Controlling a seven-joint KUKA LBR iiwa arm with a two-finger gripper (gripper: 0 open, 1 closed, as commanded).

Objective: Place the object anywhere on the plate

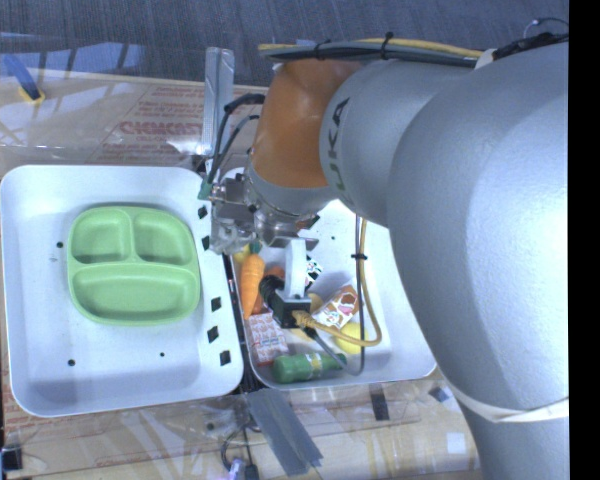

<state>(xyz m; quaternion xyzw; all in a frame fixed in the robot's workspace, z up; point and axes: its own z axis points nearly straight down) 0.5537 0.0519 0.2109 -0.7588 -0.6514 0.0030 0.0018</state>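
— At left, what lies in the bin (20, 268)?
— Green plate (135, 265), three compartments, nothing on it.
— And the right bin (405, 353)?
— Carrot (249, 278), green bottle (302, 367), packets, all beneath the arm (460, 168).
— Hand (242, 230)?
— Low over the carrot's top end; grip state cannot be determined.

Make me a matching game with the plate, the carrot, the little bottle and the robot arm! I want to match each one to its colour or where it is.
Things:
1. plate
2. carrot
3. bottle
4. arm

Clues:
A. grey with an orange band
B. green, alone in the left bin
C. green, near the right bin's front edge
D. orange, below the gripper

Pairs: 1-B, 2-D, 3-C, 4-A
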